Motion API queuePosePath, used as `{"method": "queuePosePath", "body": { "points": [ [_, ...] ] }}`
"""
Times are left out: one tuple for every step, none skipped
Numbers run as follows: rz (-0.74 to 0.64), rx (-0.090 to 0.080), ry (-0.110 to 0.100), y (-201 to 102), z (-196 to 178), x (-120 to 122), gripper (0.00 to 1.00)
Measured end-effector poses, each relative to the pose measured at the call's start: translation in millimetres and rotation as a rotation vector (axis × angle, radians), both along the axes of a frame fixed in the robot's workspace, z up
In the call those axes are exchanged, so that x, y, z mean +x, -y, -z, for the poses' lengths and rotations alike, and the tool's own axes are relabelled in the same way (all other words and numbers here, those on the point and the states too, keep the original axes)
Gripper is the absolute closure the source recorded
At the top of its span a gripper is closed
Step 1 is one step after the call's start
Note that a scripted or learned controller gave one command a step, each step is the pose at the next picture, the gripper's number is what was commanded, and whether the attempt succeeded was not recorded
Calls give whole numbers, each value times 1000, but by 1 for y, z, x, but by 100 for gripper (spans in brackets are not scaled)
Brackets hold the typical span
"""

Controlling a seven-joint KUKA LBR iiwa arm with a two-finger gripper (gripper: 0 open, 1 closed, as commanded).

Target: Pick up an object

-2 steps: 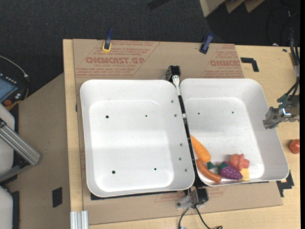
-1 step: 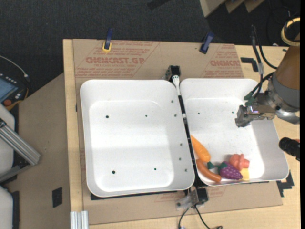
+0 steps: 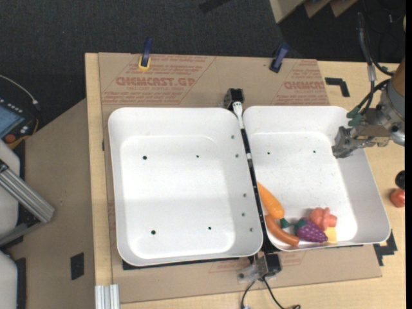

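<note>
Several small toy foods lie in the near corner of the right bin (image 3: 302,140): an orange carrot (image 3: 270,201), a second orange piece (image 3: 283,230), a purple grape bunch (image 3: 311,232), a red piece (image 3: 324,217) and a bit of yellow (image 3: 331,237). My gripper (image 3: 342,143) hangs at the right bin's far right rim, well away from the toys. Nothing shows between its grey fingers.
The left bin (image 3: 180,185) sits beside the right one, with a black divider strip (image 3: 246,153) between them. Both rest on a brown board held by two blue clamps (image 3: 145,55). A red object (image 3: 398,197) lies outside at the right edge.
</note>
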State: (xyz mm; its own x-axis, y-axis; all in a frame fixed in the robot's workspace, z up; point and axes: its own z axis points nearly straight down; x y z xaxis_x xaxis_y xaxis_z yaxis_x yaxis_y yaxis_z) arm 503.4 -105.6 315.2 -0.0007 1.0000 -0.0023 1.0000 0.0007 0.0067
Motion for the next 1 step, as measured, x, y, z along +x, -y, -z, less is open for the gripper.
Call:
{"method": "queuePosePath", "body": {
  "points": [
    [-5,3,7,-44,-97,-23,100]
  ]
}}
